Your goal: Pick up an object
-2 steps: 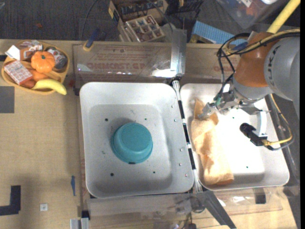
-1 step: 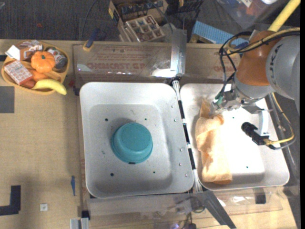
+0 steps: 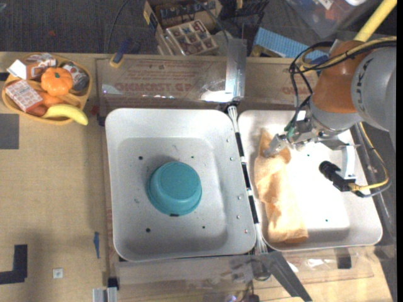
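A tan cloth [image 3: 280, 200] lies crumpled along the left side of the right bin [image 3: 352, 222], running from its upper left down to its front wall. My gripper [image 3: 275, 147] reaches in from the right and sits low over the cloth's top end, touching or nearly touching the fabric there. The grey arm with its orange band [image 3: 337, 90] hangs over the bin's upper right. A teal bowl [image 3: 175, 187] rests upside down in the middle of the left bin [image 3: 126, 137], well apart from the gripper.
A black fitting with a yellow cable [image 3: 334, 173] hangs over the right bin's middle. A basket of toy food [image 3: 47, 90] stands on the bench at far left. Boxes and clutter sit behind the bins.
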Action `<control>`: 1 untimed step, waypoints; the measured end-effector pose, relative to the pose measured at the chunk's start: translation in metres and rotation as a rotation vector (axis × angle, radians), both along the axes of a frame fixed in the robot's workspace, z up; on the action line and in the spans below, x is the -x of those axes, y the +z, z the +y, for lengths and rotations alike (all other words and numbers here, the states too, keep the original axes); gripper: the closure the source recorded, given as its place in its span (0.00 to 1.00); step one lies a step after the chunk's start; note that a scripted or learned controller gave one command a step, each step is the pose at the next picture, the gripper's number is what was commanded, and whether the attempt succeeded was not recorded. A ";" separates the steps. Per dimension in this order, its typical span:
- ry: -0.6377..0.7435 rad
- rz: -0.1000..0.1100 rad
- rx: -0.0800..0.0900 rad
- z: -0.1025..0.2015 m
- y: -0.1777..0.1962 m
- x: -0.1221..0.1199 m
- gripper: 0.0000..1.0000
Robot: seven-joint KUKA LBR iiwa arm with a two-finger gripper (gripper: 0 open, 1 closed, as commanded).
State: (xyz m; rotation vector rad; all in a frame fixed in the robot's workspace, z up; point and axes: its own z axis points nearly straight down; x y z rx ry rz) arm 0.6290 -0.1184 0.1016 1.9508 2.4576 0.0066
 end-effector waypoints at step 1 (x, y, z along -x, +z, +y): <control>-0.003 0.001 0.000 -0.002 0.006 0.000 1.00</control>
